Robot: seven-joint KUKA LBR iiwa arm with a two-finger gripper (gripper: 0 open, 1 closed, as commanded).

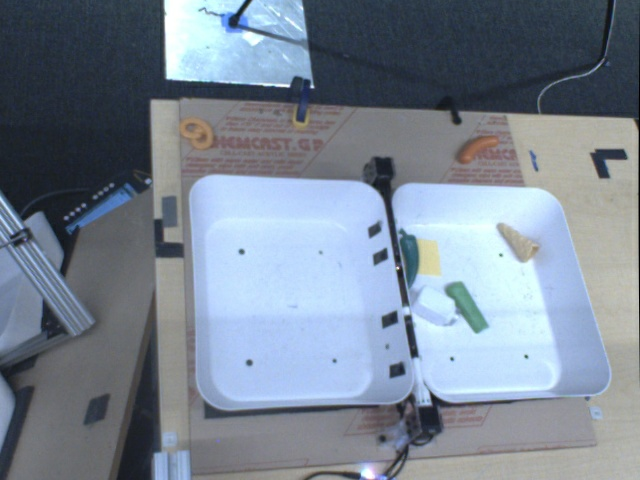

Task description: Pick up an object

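A: Where are the jaws? Open or closed?

B: I can't tell. I see no arm here.

A: How many bins?

B: Two white ones, side by side on the worktop (pixel 560 138). The left bin (pixel 290 298) and the right bin (pixel 560 368).

A: What's in the right one?

B: Four things. One yellow square (pixel 428 257), one green stick (pixel 467 307), one white lump (pixel 432 306) touching it, and one tan cone (pixel 519 240) well apart.

A: Anything outside?

B: One orange sausage (pixel 477 149) and one pretzel (pixel 197 132).
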